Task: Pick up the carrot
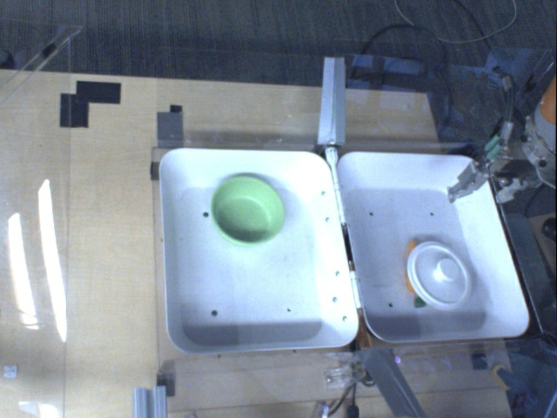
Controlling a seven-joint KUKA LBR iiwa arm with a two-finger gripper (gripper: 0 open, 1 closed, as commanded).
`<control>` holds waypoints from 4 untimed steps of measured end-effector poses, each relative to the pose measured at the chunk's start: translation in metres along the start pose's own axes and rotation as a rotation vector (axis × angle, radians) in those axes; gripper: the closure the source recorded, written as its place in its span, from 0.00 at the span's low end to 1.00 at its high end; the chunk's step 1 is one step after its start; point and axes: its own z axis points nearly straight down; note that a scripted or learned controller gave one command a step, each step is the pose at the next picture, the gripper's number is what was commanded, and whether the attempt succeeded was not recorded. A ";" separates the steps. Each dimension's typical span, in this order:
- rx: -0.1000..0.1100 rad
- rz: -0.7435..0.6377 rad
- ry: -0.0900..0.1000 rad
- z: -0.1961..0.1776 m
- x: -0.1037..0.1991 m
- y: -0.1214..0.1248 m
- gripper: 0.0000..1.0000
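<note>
The carrot (410, 276) lies in the right bin (383, 190), mostly hidden under a white bowl (439, 274). Only an orange sliver shows at the bowl's left rim, with a bit of green (419, 301) at its lower left. My gripper (480, 164) hangs over the right bin's far right corner, well above and to the right of the bowl. Its fingers are spread open with nothing between them; one fingertip (456, 191) points down-left toward the bin floor.
A green bowl (249, 208) sits in the far half of the left bin (191, 303). A metal divider (333, 103) runs between the bins at the back. Cables and dark hardware crowd the right edge.
</note>
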 end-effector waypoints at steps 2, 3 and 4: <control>-0.006 0.137 0.000 -0.027 0.069 -0.053 0.00; -0.013 0.128 -0.001 -0.039 0.070 -0.051 1.00; -0.007 0.057 -0.002 -0.161 0.015 -0.037 1.00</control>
